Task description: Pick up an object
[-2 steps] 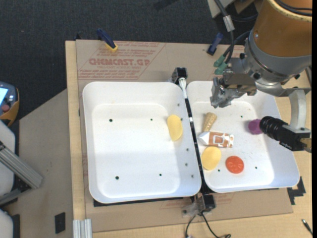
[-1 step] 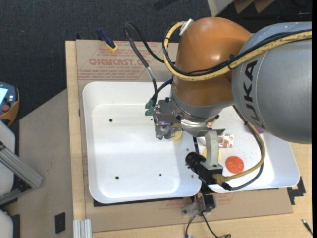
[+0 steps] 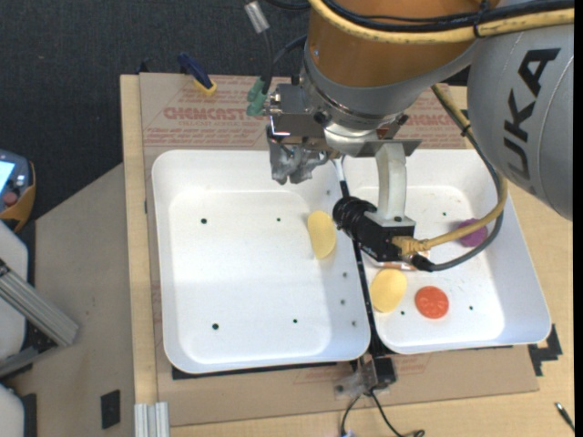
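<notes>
A pale yellow oval object (image 3: 321, 233) lies at the right edge of the left bin (image 3: 228, 335), close to the wall between the bins. My gripper (image 3: 293, 167) hangs over the far right corner of that bin, a little up and left of the yellow oval and apart from it. The right bin (image 3: 510, 326) holds another yellow, lemon-like object (image 3: 389, 289), with a red-orange round piece (image 3: 433, 302) right beside it. Further back, a purple object (image 3: 473, 234) is partly hidden by the arm.
The bins rest on a cardboard sheet (image 3: 209, 112) with red lettering. A blue and yellow clamp (image 3: 198, 73) grips the sheet's far edge. The big orange-banded arm (image 3: 401, 35) overhangs the far part of the right bin.
</notes>
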Motion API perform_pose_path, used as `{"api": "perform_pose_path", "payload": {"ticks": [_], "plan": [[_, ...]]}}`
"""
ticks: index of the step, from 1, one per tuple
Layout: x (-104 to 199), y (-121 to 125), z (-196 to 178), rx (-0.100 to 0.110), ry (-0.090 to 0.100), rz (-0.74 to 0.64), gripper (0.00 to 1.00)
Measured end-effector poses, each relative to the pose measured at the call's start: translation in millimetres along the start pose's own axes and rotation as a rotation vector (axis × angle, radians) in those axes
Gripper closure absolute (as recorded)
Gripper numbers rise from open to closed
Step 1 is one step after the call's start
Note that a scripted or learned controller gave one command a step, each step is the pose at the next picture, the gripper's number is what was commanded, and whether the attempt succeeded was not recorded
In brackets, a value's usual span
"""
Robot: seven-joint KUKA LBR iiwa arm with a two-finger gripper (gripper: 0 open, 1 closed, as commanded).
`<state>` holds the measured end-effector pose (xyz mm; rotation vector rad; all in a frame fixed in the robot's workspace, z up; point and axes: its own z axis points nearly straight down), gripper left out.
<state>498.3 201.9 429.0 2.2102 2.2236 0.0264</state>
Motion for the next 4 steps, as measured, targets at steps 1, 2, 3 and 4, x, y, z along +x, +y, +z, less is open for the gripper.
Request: {"api": "perform_pose_path", "payload": {"ticks": [1,2,3,4], "plan": [[22,0,150,0.032,-0.013,0.005,1.00],[22,-22,109,0.014,-0.005,0.004,1.00],[-84,-22,139,0.022,-0.012,0.018,1.00],[-98,-20,87,0.011,-0.007,0.008,1.00]]}}
